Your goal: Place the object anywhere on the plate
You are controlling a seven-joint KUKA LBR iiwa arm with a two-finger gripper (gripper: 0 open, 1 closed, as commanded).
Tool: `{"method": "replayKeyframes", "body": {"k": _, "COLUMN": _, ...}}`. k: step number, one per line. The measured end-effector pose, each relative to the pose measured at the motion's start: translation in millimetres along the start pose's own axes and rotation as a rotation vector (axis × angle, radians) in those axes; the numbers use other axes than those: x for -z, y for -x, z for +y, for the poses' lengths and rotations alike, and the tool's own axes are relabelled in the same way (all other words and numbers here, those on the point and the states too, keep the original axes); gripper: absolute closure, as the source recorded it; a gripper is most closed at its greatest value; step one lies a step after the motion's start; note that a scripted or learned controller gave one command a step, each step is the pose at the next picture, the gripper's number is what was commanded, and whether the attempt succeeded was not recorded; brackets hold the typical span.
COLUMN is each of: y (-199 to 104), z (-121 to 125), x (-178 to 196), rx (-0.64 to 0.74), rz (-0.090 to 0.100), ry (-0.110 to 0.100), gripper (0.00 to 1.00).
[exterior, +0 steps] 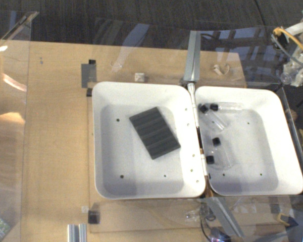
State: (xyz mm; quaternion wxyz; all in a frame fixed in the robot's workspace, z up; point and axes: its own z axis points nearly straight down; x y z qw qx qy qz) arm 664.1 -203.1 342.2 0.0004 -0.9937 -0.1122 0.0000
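Left bin (98,150): the dark ribbed plate (154,133) lies flat, tilted. Right bin (272,135): clear plastic tubes with black caps (219,130) lie by its left wall; light, slippery, likely brittle, best pinched across the barrel. Gripper state: cannot tell.

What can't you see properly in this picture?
- Clear tubes in the right bin: see-through against white, so their number is unclear in the camera view.
- Robot part: cut off by the right edge.
- Dark ridged plate in the left bin: material unclear.
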Motion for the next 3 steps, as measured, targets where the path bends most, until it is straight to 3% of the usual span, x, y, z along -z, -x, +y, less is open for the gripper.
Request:
{"method": "replayKeyframes", "body": {"k": 2, "y": 6, "z": -1, "x": 4, "rx": -0.019, "rz": 0.001, "ry": -0.001, "gripper": 1.0}}
{"method": "replayKeyframes", "body": {"k": 3, "y": 3, "z": 0, "x": -15, "rx": -0.018, "rz": 0.0, "ry": 0.0, "gripper": 1.0}}
